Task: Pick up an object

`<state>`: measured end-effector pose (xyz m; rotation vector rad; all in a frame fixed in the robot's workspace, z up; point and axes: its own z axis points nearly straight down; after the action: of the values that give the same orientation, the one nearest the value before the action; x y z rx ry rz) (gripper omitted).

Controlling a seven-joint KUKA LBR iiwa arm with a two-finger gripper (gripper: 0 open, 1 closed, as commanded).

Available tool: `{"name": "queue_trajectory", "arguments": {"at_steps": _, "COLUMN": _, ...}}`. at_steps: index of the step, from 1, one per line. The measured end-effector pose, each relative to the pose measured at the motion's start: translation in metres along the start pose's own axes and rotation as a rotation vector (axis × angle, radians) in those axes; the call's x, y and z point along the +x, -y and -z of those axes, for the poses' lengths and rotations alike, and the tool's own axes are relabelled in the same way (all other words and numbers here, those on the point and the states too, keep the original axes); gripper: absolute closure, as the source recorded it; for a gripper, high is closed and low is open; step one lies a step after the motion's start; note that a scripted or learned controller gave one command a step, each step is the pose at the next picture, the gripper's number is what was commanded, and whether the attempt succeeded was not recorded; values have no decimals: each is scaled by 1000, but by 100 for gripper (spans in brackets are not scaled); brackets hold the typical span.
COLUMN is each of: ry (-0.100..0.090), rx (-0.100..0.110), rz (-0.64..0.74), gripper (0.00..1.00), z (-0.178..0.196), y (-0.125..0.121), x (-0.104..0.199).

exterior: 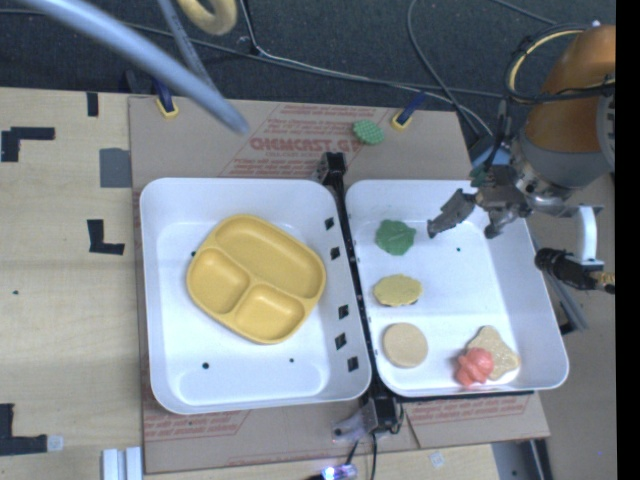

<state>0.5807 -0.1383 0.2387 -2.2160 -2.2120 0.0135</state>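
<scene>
Green leafy toy [395, 236] lies in the right bin [520, 298], near our gripper [468, 220], whose fingers are spread with nothing between them. We judge it light, soft and crumpled, so we would pinch across its bunched middle.

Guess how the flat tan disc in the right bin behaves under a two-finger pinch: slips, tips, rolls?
The tan disc lies flat on the right bin floor, so it probably won't roll or tip. Its low profile likely gives the gripper little edge to pinch; it may slide instead. It looks like a toy food piece, so probably light and rigid, though that's unconfirmed.
</scene>
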Motion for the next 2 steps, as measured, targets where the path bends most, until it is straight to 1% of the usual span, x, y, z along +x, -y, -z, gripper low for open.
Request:
{"name": "queue_trajectory", "arguments": {"at_steps": 1, "ry": 2, "rx": -12, "rz": 3, "gripper": 0, "z": 7, "y": -2, "x": 0}}
{"name": "queue_trajectory", "arguments": {"at_steps": 2, "ry": 2, "rx": -8, "rz": 2, "gripper": 0, "z": -41, "y": -5, "x": -7}}
